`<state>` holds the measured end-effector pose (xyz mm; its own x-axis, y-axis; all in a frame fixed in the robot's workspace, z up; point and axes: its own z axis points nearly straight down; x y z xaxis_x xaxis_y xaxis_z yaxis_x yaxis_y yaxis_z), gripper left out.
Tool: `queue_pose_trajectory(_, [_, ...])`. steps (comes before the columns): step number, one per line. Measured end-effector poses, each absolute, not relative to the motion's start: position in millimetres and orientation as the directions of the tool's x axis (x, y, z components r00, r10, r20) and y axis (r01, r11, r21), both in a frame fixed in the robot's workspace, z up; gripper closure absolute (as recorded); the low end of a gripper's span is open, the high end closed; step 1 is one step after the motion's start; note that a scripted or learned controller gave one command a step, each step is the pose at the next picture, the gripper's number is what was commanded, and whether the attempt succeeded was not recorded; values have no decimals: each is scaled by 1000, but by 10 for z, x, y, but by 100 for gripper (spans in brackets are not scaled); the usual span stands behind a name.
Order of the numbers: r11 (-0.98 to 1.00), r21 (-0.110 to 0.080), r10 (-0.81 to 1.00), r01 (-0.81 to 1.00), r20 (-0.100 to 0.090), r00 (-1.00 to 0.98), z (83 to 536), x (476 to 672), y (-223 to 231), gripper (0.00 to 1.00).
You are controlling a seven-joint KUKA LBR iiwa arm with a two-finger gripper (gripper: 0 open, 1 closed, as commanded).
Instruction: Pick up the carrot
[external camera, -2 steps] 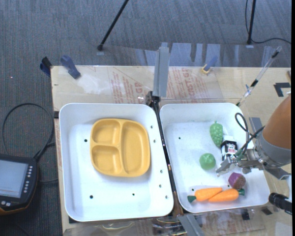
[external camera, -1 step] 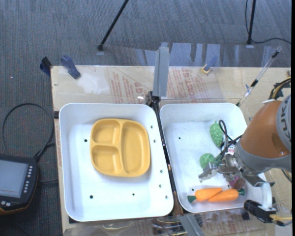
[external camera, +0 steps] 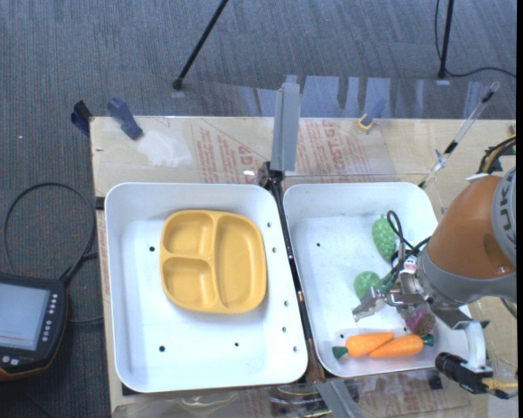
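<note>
Grey arm [external camera: 471, 273] with orange band, black cable, metallic end effector [external camera: 375, 301].

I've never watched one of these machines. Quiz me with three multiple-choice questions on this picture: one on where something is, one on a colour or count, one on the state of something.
1. Where do the carrots lie?
A. On the yellow plate
B. Along the near wall of the right bin
C. On the floor

2. How many compartments does the yellow plate have?
A. Three
B. Five
C. One

3. What is the state of the carrots just now?
A. Lifted in the air by the tool
B. Stacked on the plate
C. Lying flat on the bin floor, side by side

Answers: 1 B, they rest by the near rim of the right bin. 2 A, one long section and two smaller ones show. 3 C, both lie flat, with the tool above and apart from them.
</note>
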<state>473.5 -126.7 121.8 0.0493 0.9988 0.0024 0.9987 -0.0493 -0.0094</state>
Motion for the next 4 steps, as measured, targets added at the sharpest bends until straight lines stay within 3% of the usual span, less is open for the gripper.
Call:
queue_pose_trajectory(1, [-91, -10, 996, 996, 2, 91, 1221, 4735, -1646, 0])
queue_pose_trajectory(2, [-136, -12, 991, 991, 2, 136, 1330, 4740, -911, 0])
queue_pose_trajectory(3, [-203, -11, 979, 979, 0, 203, 1282, 4729, -1663, 0])
queue_pose_trajectory(4, [-110, -14, 994, 994, 3, 110, 1103, 4732, -827, 0])
